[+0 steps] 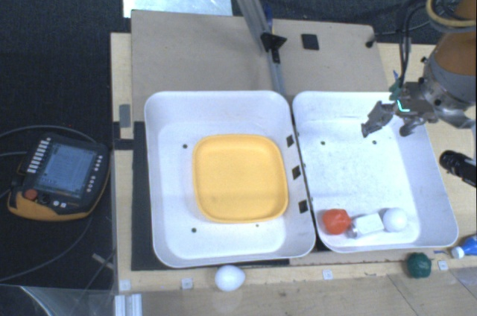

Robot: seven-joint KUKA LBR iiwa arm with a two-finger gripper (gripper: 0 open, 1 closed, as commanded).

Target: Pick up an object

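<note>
My gripper (pixel 390 126) hangs over the upper right part of the right bin (pixel 350 158), its two dark fingers spread apart and open, with nothing between them. Along that bin's front wall lie a red object (pixel 335 220), a small white block (pixel 367 224) and a white ball (pixel 395 218), close together in a row. They are well below the gripper in the view, apart from it. A yellow square plate (pixel 241 177) lies in the middle of the left bin (pixel 168 158).
A white egg-shaped object (pixel 229 277) rests on the bench in front of the left bin. A green ball (pixel 418 264) and a blue item (pixel 466 249) lie outside the right bin's front corner. A teach pendant (pixel 56 184) sits far left.
</note>
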